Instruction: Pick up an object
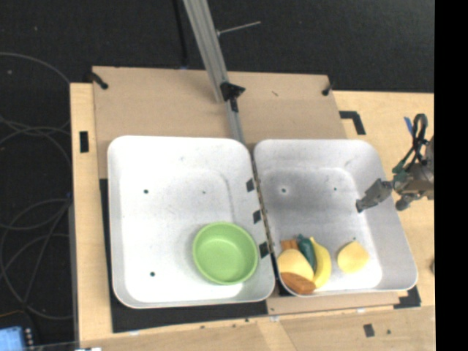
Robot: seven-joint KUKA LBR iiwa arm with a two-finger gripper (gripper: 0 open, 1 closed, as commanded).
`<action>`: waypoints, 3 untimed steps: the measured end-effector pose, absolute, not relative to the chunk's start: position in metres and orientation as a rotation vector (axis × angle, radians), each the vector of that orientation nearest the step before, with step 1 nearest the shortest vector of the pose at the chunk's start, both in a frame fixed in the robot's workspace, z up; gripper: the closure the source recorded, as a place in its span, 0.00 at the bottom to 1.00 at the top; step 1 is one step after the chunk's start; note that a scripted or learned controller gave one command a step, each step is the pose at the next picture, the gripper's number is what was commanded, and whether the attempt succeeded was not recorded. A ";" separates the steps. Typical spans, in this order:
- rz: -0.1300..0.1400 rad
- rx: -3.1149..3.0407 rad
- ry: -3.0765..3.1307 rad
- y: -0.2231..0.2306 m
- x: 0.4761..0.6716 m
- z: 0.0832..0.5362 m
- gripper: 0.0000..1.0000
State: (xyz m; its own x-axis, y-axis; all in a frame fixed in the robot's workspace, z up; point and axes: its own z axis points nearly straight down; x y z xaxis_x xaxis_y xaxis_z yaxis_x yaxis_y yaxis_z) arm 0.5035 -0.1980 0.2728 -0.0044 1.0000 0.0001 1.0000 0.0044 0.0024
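Dark floor surrounds my table, with loose cables curling over it at the far left and a grey metal pole slanting down from the top toward the seam between the two bins.

Going left to right: the left bin holds a green bowl, upright, sitting near its lower right corner and close to the divider. Across the divider, the right bin has its objects bunched along the lower edge. I see a yellow-and-brown piece at the lower left corner, touching a banana with something dark green lying over it; I can't tell exactly what that green thing is. A little apart to the right lies a small yellow lump, perhaps a lemon.

Further right, my gripper sits over the right bin's right rim, above and to the right of the lemon. One dark finger points into the bin, but whether the jaws are spread or pressed together I cannot tell from this angle. Nothing is visible between them.

As I judge it, the pick is not yet done: every object rests in a bin. What remains is to come down on one piece, likely in the right bin's lower cluster, grip and lift it.
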 end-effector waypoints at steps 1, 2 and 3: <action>0.003 2.216 2.224 -0.198 0.503 0.273 0.00; -0.005 2.223 2.221 -0.206 0.497 0.225 0.00; -0.006 2.224 2.223 -0.206 0.501 0.163 0.00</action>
State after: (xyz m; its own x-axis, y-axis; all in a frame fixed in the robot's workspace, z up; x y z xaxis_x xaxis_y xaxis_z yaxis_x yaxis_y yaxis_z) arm 0.5012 -0.2059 0.1634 0.0007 1.0000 -0.0006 1.0000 -0.0007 -0.0048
